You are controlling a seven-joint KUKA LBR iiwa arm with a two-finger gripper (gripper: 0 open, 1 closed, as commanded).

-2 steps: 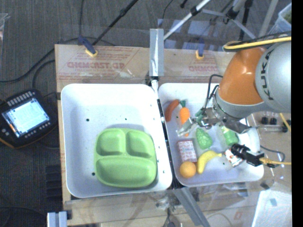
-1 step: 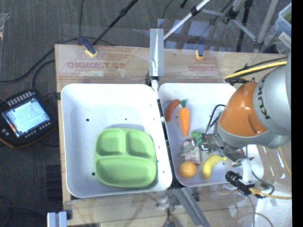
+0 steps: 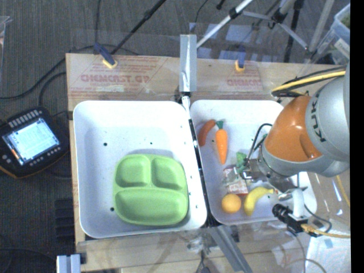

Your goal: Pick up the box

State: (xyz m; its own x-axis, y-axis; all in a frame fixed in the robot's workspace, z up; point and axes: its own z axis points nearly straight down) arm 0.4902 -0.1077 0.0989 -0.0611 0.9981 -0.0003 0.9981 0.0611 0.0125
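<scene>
The box (image 3: 232, 179) is a small pale packet with red print. It lies in the right bin (image 3: 250, 110), just above the orange (image 3: 231, 203) and left of the banana (image 3: 256, 198). A green bit (image 3: 242, 158) pokes out at the box's upper right corner. My gripper (image 3: 250, 170) hangs low over the right edge of the box, under the orange wrist band (image 3: 290, 138). The arm's grey body hides the bin's right half.
Two carrots (image 3: 220, 144) lie at the right bin's upper left, one leaning on the dividing wall. The left bin (image 3: 96, 124) holds a green compartment tray (image 3: 151, 190). A handheld screen (image 3: 29, 141) sits off the bench to the left.
</scene>
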